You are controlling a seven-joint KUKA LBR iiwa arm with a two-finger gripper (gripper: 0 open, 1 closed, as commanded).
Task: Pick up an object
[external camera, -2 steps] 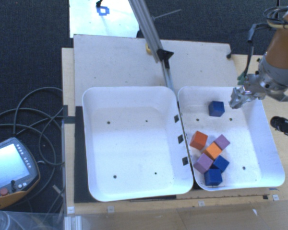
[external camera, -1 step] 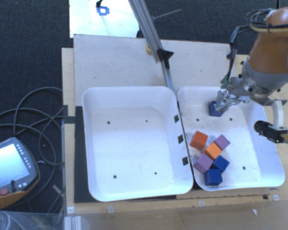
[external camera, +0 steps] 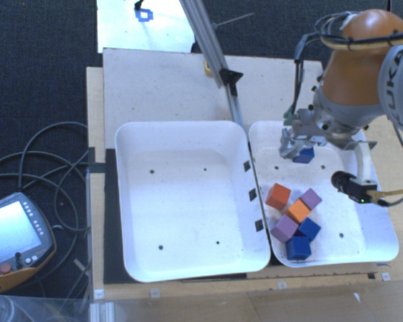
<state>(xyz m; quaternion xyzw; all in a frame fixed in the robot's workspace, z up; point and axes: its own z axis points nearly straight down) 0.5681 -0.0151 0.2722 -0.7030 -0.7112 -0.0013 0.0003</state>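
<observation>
Over the far end of the right bin [external camera: 383,247], the gripper [external camera: 299,147] pinches a blue cube [external camera: 303,155] that looks lifted off the floor, the pick apparently almost done. Five blocks [external camera: 295,219] sit clustered nearer.

Robotics lab — teach pendant [external camera: 15,239], cables [external camera: 50,159], bench-mounted bins [external camera: 188,200].
</observation>
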